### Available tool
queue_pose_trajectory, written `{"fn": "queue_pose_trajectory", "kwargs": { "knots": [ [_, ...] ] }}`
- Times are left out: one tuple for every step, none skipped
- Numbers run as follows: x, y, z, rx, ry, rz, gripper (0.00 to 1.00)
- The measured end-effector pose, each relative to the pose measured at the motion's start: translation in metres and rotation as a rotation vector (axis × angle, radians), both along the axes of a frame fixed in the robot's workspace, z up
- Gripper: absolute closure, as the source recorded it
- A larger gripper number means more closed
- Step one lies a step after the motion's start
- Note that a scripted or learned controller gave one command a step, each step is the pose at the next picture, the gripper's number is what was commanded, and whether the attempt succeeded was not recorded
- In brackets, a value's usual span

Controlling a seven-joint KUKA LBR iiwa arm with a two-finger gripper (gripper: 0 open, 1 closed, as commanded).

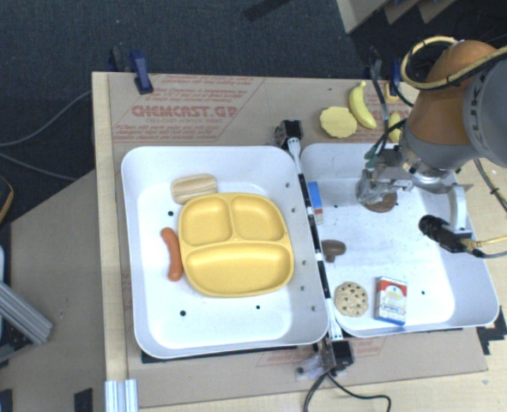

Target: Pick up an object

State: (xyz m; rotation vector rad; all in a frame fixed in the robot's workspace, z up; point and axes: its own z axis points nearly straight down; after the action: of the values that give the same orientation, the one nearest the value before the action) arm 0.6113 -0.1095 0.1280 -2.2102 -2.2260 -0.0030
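Observation:
My gripper (377, 189) hangs low over the back left part of the right bin (459, 316). Directly beneath its tip lies a small brown round object (380, 202), partly covered by the gripper; whether they touch I cannot tell. Further forward in the same bin lie a chocolate-chip cookie (351, 298), a small red, white and blue box (392, 299) and a small brown lump (332, 249) near the left wall. A blue and white item (314, 201) lies against the divider.
The left bin (150, 316) holds a yellow divided plate (234, 244), a sausage (172, 253) and a tan bun (194, 186). Behind the right bin, on the bench, lie a banana (362, 106) and a yellow slice (338, 122). A black cable connector (440, 233) juts out right of the gripper.

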Motion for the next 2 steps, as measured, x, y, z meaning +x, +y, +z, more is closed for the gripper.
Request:
{"fn": "queue_pose_trajectory", "kwargs": {
  "knots": [
    [0.000,-0.006,-0.002,-0.003,0.000,-0.007,0.00],
    [0.046,-0.071,-0.045,-0.008,-0.007,-0.010,0.00]
  ]
}}
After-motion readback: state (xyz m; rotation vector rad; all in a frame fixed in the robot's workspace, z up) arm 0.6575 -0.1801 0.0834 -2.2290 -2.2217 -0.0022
